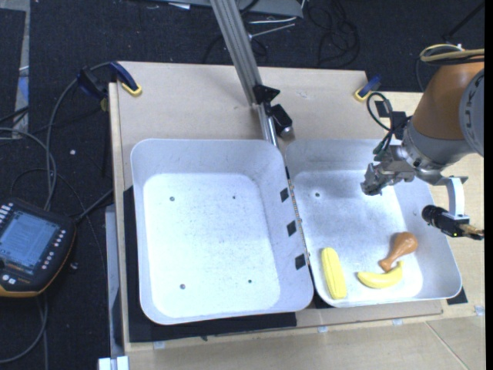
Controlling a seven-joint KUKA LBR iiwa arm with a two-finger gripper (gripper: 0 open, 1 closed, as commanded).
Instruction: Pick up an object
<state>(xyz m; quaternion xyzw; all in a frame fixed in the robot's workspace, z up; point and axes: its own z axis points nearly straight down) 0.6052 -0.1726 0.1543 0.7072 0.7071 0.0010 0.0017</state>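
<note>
The gripper (375,182) hangs above the right bin (339,206) in the approach step, finger state indeterminate; next it must descend onto the drumstick (400,250) near the bin's front-right corner.

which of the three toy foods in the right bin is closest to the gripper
The brown drumstick, by the bin's right wall. The banana and corn cob lie farther from the gripper, along the bin's near edge.

Arm (451,110) reached in from right, far side; wrist angled down-left; gripper (374,182) hung low, carrying nothing visible.
</note>
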